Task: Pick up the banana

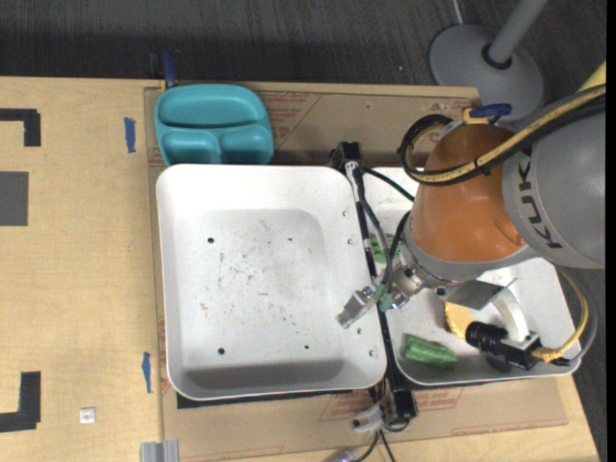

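1. Bench top (87, 258): pale brown board; black tape marks (19, 128) along its 9 o'clock side; blue tape strip (146, 372) just off the 7 o'clock corner of the left bin.
2. Left bin (183, 354): white, shallow, rounded corners; floor scuffed with fine dark specks.
3. Right bin (481, 375): white, set against the left bin at its 3 o'clock side; most of it covered by the arm.
4. Green object (428, 351): small, lying flat on the right bin's floor near the 7 o'clock corner, close to the near wall.
5. Banana (464, 319): in the right bin; a short yellow part shows at 1 o'clock of the green object, near it; the rest is hidden under the wrist.
6. Gripper (366, 304): over the seam between the two bins, above the left bin's 3 o'clock rim; at 9 o'clock of the banana and apart from it; whether it is open or closed cannot be told; no hold on the banana is visible.
7. Arm (462, 200): grey with an orange band; reaches in from 3 o'clock over the right bin.
8. Black cable (361, 210): runs along the seam from 12 o'clock to 6 o'clock.
9. Teal tray (212, 123): compartmented; just beyond the left bin's far rim, at its 11 o'clock.
10. Stand base (476, 61): grey, round, with a pole; on dark floor at 1 o'clock, beyond the bench.
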`<state>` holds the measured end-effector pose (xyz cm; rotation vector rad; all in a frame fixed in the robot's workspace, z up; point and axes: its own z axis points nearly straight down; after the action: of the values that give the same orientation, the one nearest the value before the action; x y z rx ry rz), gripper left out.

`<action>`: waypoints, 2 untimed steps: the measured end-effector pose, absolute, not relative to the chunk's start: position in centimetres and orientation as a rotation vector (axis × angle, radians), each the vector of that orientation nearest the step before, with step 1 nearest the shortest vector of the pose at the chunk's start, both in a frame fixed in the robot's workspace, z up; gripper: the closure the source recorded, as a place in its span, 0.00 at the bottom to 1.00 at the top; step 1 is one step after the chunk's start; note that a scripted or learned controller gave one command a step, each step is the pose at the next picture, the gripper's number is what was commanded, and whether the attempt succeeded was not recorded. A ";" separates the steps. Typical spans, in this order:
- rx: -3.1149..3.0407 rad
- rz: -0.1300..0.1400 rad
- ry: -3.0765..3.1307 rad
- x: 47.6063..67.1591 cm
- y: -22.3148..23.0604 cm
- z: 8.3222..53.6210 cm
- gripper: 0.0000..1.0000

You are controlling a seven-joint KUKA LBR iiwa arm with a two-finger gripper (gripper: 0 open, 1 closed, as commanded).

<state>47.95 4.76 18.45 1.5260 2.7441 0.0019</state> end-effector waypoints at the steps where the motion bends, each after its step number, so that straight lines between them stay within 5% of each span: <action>1: 1.161 0.000 2.921 47.9 14.2 8.6 0.00; 2: 1.317 0.002 2.849 48.0 20.4 8.6 0.00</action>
<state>48.03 20.35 8.59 1.3165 2.8490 0.0018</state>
